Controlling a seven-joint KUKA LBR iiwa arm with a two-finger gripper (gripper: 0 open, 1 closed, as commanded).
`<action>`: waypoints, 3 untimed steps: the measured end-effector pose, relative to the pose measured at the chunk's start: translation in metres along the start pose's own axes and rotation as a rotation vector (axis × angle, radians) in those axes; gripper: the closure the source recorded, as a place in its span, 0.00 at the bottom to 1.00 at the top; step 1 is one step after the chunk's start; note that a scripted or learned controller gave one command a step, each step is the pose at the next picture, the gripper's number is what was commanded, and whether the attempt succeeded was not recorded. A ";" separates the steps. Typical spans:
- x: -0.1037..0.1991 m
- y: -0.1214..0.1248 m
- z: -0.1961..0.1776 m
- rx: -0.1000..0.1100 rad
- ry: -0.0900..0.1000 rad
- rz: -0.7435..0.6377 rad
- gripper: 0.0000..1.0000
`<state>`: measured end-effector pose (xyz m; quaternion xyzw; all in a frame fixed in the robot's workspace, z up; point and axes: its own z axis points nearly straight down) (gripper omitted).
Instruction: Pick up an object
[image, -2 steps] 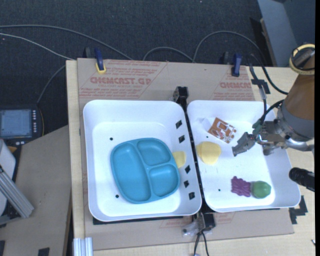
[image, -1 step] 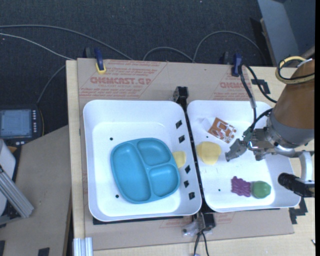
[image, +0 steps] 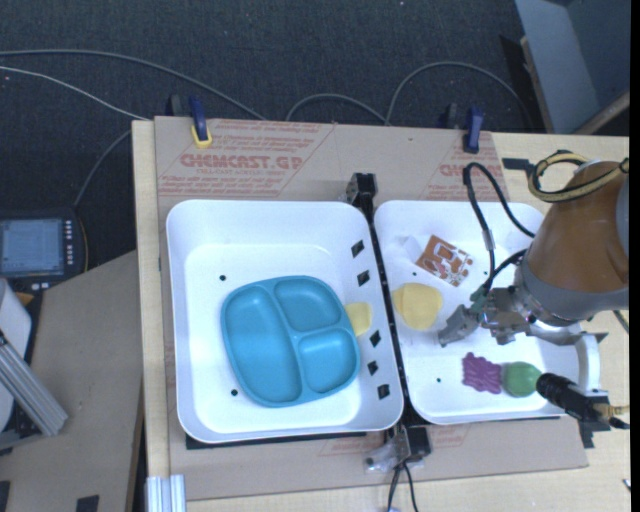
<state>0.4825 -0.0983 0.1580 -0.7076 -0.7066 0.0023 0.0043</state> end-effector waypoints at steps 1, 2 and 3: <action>0.000 0.000 0.042 -0.002 0.000 -0.001 0.00; 0.000 0.002 0.029 -0.009 -0.001 0.000 1.00; -0.003 0.005 -0.014 -0.014 -0.004 -0.002 1.00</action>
